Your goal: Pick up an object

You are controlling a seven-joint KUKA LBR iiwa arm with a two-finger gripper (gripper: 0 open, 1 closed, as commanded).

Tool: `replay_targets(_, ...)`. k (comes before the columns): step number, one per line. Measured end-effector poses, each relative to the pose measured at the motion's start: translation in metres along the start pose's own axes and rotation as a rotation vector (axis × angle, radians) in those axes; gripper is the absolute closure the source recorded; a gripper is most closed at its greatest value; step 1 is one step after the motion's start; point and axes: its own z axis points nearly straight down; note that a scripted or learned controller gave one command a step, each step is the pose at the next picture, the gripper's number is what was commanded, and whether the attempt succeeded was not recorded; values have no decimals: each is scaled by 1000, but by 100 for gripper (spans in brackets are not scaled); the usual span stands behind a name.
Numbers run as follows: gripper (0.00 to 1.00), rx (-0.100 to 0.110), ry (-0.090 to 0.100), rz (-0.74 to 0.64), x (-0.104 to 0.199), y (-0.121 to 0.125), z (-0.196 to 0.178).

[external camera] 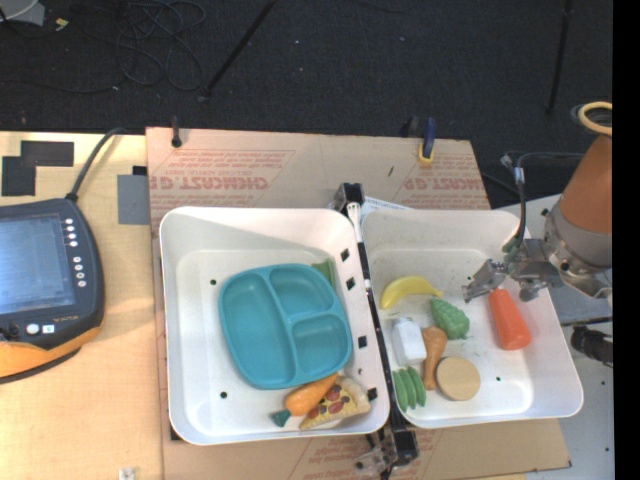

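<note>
My gripper [503,283] hangs over the right bin [560,393], near its far right side, with the fingers spread open and nothing between them. Just below it lies a red-orange cylinder [510,320], close to the right fingertip. Further left in the same bin are a yellow banana [410,290], a green lumpy toy [450,318], a white block [408,340], an orange carrot-like piece [433,353], a tan round disc [458,378] and a green pod [408,387].
The left bin [190,268] holds a teal divided plate [285,323], an orange toy [310,396] and a pizza slice [336,406] at its near edge. A black divider [362,298] separates the bins. A teach pendant [40,268] lies on the bench at far left.
</note>
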Motion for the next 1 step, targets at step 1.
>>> replay_targets(1,0,1,6,-4,-16,10,109)
